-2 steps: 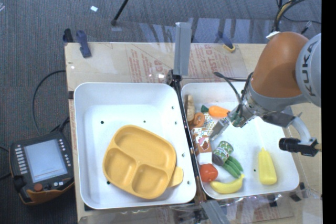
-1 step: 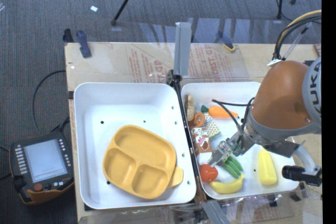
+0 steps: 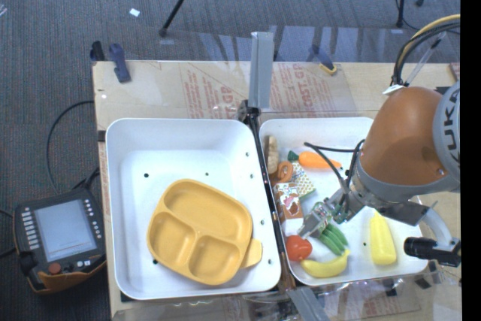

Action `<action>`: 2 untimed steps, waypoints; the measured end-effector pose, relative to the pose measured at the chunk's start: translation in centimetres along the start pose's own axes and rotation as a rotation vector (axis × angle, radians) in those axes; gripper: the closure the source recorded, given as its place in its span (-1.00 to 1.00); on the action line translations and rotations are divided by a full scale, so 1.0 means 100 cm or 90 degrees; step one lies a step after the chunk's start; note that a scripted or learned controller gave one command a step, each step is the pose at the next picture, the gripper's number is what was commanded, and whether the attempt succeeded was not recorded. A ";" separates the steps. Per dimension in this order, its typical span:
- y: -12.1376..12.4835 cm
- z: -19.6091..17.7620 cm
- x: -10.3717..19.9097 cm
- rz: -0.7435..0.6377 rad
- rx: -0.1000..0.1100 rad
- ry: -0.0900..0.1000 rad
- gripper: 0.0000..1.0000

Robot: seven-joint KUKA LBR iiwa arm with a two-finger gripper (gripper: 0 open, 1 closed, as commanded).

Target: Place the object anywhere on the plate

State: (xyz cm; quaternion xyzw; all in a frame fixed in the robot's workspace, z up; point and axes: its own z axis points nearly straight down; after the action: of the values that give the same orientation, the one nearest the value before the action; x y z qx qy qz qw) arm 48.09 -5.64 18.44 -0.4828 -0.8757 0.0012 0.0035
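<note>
We see the claw (image 3: 322, 216) low in the right bin (image 3: 353, 124), well right of the plate (image 3: 200, 231); whether it is open we cannot tell. Tomato (image 3: 298, 247), banana (image 3: 325, 266) and green pods (image 3: 334, 238) lie just beside it.

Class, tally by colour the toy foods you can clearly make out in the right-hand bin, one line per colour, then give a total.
Yellow: 2, the banana and the corn
Orange: 1, the carrot
Red: 1, the tomato
Green: 1, the pea pod
Total: 5
The patterned pieces near the bin's left wall are too jumbled to count.
</note>
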 end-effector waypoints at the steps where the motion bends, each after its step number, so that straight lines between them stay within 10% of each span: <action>1: 0.000 0.000 0.000 0.000 0.000 0.000 -1.00; 2: 0.000 0.000 0.000 0.000 0.000 0.000 -1.00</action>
State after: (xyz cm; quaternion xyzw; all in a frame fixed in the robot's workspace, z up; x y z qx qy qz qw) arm 48.09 -5.64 18.44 -0.4828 -0.8757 0.0012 0.0035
